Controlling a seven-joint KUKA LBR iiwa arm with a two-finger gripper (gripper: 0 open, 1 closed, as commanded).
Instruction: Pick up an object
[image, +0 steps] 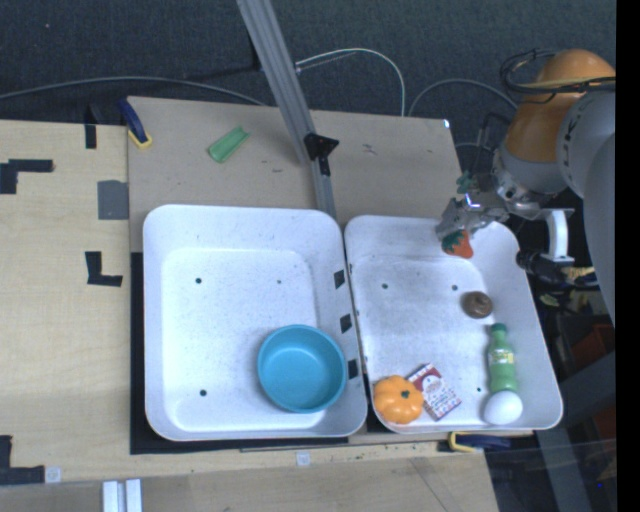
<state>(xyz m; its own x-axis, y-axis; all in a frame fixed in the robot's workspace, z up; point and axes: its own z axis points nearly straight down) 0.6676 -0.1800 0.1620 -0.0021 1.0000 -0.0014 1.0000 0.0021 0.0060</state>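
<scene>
My arm is reaching in from the right, its grey body and orange band sitting high at the upper right corner. I am angling the wrist down and leftward, so the end effector (458, 228) is hanging low at the far right, pointing downward. Something small and red-orange is showing at its tip, though I cannot judge the grip.
</scene>
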